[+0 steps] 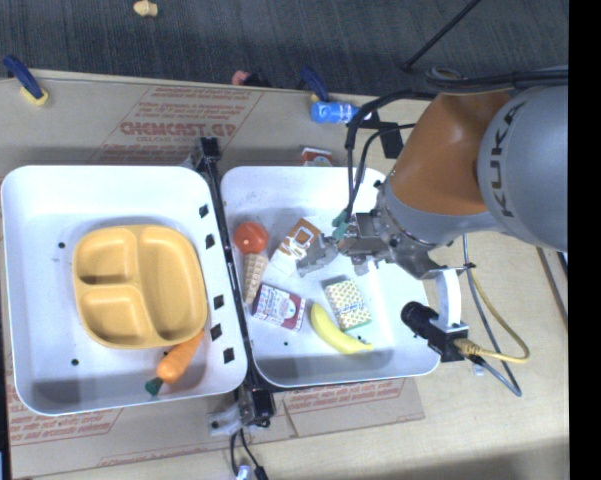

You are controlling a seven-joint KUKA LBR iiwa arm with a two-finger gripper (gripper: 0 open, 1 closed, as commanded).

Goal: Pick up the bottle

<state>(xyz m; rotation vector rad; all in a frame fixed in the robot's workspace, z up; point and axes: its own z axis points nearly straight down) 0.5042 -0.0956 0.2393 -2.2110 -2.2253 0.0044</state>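
Bottle (300, 238) (apparently the brown, white-labelled item) lies just beyond the gripper (323, 254), away from the arm, its long axis slanting; I cannot tell how wide the gripper stands.

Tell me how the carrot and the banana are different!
The carrot is orange with a green end; the banana is yellow. The carrot lies in the left bin, touching the yellow divided plate; the banana lies in the right bin, beside small packets. The carrot looks straight, while the banana curves. Both are food items lying flat near their bin's front edge.
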